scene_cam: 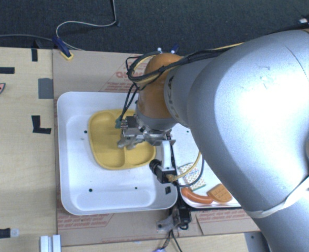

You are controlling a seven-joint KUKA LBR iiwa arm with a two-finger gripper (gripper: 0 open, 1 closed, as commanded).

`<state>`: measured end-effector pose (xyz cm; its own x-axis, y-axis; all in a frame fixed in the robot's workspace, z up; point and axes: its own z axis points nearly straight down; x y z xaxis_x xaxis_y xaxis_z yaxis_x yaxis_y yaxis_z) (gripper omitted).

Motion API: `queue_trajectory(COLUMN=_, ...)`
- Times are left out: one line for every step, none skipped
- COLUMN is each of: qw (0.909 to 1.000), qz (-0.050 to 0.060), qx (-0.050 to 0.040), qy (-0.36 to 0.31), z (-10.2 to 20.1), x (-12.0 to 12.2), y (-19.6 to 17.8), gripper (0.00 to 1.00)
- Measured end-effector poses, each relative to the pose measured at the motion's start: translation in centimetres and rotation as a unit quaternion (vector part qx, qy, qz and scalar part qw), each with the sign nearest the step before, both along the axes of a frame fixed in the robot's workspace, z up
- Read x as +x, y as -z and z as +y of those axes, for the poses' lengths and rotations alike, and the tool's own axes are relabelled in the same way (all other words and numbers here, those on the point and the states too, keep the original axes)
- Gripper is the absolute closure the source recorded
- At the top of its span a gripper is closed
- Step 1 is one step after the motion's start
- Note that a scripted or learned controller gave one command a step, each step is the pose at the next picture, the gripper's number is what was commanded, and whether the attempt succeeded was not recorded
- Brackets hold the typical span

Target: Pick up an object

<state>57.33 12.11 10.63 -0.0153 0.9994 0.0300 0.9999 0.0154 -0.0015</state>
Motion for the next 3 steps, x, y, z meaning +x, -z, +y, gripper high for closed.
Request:
queue_trajectory(qw=0.9999, qz=-0.001, qx=-0.0153, qy=0.007, z=1.9, x=-0.2, y=-15.3, gripper=1.0)
queue_trajectory(qw=0.9999, qz=0.0, qx=-0.0149, qy=0.005, z=7.7, x=-8.9, y=-19.6, gripper=1.0)
queue_trajectory(qw=0.9999, qz=0.0, qx=-0.0156, qy=0.007, z=7.6, x=-8.9, y=-19.6, gripper=0.0)
